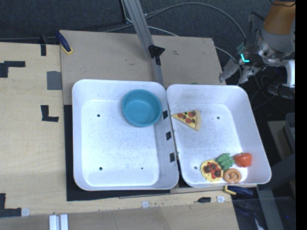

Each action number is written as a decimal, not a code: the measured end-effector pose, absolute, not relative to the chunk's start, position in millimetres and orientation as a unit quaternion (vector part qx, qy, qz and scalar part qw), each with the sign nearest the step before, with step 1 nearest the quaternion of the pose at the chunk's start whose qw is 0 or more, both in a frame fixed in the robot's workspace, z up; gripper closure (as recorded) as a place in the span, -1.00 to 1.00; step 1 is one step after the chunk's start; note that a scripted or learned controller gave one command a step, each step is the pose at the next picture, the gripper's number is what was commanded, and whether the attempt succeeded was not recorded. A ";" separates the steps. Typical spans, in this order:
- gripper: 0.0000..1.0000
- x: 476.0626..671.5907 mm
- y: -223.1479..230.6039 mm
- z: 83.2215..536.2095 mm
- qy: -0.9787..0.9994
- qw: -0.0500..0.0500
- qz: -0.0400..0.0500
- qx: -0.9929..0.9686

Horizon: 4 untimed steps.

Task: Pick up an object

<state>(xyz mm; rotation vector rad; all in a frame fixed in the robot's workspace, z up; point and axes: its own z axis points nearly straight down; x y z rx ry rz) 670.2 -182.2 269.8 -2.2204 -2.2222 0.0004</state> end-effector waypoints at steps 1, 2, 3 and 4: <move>-1.00 670.2 -182.2 269.7 -0.707 0.000 0.000 -0.707; -1.00 671.2 -171.9 213.7 -0.707 0.002 0.001 -0.707; -1.00 664.5 -171.9 169.2 -0.707 0.002 0.001 -0.707; -1.00 667.3 -167.7 125.3 -0.707 0.002 0.001 -0.707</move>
